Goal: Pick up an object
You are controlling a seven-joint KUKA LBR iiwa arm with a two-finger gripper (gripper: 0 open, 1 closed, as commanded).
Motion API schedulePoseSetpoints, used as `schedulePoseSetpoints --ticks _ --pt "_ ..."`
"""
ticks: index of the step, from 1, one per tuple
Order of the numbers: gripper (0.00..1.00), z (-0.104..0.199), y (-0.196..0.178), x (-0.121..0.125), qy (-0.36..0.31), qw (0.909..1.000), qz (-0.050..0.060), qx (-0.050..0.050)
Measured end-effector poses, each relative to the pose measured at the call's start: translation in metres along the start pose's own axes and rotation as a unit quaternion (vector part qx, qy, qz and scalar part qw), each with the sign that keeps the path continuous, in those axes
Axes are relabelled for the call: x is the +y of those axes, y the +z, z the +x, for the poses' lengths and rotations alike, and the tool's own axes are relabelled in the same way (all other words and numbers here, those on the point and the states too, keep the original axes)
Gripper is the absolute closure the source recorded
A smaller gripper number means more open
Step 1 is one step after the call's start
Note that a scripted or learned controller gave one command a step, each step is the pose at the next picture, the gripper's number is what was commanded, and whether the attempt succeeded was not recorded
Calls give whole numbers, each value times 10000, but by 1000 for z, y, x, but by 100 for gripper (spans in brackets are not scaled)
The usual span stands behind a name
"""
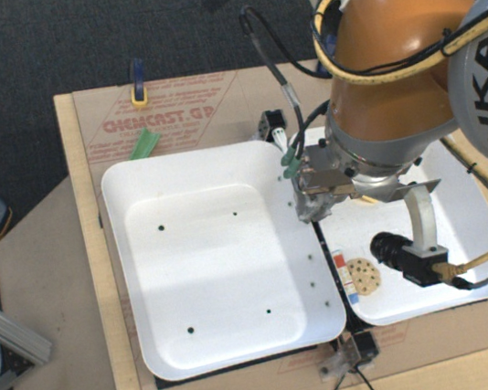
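Nearest, in the front left corner of the right bin [467, 198], lies a round tan speckled disc [362, 277], touching a thin red-and-white strip [343, 276] that lies along the bin wall. Behind them the pincer [311, 198] hangs over the seam between this bin and the left bin [209, 260]; whether it is released or clenched I cannot tell. The bulky arm [387, 54] covers much of the right bin. Farther back, on the cardboard surface [165, 110], lie a green strip [146, 144] and a blue clip [138, 82].
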State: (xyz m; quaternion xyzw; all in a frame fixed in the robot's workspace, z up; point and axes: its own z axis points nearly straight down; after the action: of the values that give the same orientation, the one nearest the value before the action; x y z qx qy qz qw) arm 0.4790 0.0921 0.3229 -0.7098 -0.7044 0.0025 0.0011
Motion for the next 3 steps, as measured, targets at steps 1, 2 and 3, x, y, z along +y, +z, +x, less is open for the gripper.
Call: schedulePoseSetpoints --ticks 1,2,3 --pt "100 22 -56 0 -50 10000 -59 19" --pt "100 29 -108 34 -45 10000 -69 18" --pt "100 25 90 -4 -26 10000 69 -12"
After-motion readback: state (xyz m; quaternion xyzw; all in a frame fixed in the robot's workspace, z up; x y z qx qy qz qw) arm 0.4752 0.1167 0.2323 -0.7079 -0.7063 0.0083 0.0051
